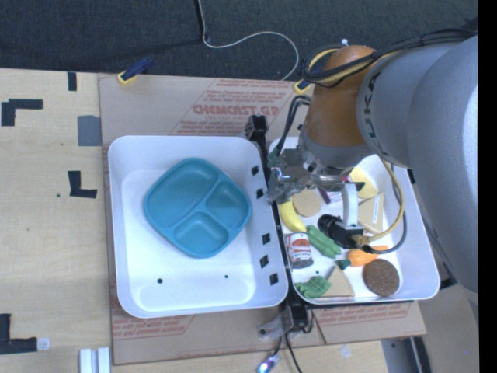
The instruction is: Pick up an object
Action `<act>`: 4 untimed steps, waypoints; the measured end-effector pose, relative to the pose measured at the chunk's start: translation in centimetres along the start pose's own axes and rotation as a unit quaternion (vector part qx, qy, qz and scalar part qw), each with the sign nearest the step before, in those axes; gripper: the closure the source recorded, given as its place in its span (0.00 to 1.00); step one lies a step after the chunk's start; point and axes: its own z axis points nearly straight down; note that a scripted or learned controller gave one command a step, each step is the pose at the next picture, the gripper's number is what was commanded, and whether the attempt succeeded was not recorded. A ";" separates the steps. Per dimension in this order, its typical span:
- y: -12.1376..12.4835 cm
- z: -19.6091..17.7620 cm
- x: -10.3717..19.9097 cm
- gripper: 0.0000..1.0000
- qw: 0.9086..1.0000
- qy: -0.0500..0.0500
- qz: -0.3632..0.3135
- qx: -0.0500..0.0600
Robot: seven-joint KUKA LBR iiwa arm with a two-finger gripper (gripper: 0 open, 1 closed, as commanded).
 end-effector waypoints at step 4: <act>-9.0 -16.5 0.5 1.00 1.000 -0.001 0.003 -0.008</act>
